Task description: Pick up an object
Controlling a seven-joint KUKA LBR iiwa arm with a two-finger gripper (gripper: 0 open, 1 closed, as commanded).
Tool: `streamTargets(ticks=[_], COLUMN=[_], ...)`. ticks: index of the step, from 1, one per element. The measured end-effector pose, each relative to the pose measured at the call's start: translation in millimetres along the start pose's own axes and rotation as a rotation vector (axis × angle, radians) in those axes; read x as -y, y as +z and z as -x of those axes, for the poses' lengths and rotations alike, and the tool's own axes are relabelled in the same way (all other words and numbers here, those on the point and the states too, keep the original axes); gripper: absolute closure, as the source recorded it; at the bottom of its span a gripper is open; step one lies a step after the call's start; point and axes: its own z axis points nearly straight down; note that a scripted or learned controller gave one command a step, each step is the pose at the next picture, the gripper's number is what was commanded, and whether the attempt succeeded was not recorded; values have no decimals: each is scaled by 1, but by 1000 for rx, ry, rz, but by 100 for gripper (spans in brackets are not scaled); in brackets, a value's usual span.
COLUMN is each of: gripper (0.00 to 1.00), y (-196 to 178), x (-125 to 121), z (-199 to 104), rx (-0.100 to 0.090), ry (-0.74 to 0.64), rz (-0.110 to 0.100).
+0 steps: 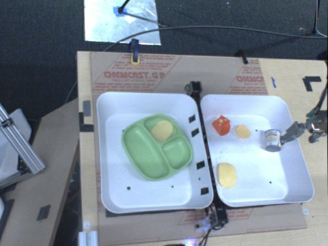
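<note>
2 white bins side by side on the bench. In the left bin (110,188), a green plate (148,155) with 3 parts. In its part at 1 o'clock, a round yellow thing (162,130).

In the right bin (292,188), 4 small things. At 10 o'clock, a red thing (221,125). Just at its 3 o'clock, a little yellow lump (242,132). At 7 o'clock in the bin, well apart from those 2, a bigger yellow lump (227,174). At 3 o'clock in the bin, near the right wall, a small silver can (272,139), maybe tipped on its side. Right at the can's 3 o'clock, the gripper (292,132), reaching in over the bin wall, very close to the can or touching it. Loose or squeezing the can: cannot tell from here.
</note>
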Motion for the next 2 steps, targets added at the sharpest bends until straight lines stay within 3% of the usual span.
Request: streamTargets(ticks=[1,2], gripper=[0,0], y=[-5,45], x=[-2,4], z=[-1,-8], rx=[3,1], ry=[-4,-2], rz=[10,7])
